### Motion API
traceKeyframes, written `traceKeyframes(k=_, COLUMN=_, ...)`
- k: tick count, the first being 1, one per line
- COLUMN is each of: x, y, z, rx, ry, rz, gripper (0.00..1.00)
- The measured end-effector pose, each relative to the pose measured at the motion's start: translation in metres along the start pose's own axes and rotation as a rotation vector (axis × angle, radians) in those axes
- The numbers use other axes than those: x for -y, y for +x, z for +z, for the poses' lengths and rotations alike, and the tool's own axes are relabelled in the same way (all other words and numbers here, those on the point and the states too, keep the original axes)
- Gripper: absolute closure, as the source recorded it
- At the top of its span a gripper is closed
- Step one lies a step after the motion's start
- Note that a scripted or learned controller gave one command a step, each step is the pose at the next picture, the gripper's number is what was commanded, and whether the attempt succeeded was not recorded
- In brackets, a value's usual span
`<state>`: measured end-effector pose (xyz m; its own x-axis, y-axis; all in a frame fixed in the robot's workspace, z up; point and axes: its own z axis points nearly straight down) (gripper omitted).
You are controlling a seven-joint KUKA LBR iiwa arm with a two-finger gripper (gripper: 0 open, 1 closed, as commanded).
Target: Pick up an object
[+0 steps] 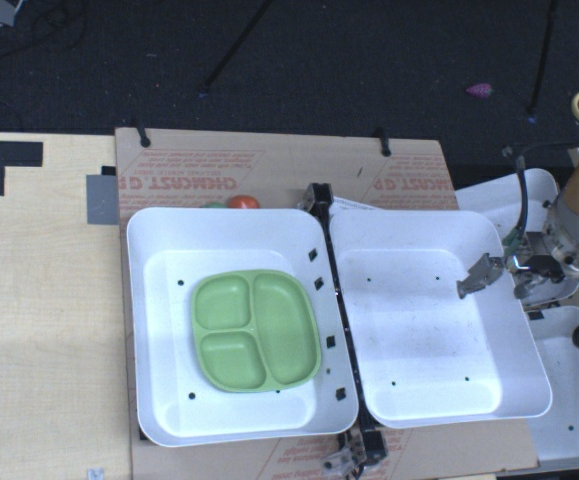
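A light green divided plate point(256, 329) with three compartments lies flat in the left white bin point(159, 258). The right white bin point(439, 388) shows a bare floor. My gripper point(481, 275) hangs at the right bin's right rim, with a dark grey finger point(477, 277) reaching in over the bin's floor. Nothing shows in its grasp.
Both bins rest on a cardboard sheet point(269, 173) on the wooden bench. A small red object point(243, 203) and a bit of green peek out behind the left bin's back rim. Black clips run along the seam between the bins.
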<state>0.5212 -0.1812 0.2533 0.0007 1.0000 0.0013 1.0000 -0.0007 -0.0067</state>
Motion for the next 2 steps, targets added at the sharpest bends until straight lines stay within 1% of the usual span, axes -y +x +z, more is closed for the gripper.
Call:
traceKeyframes(k=1, x=-0.001, y=0.0, z=-0.002, rx=0.001, ry=-0.005, rz=-0.001, gripper=0.0)
traceKeyframes(k=2, x=0.001, y=0.001, z=0.041, rx=-0.001, ry=0.001, rz=-0.001, gripper=0.0)
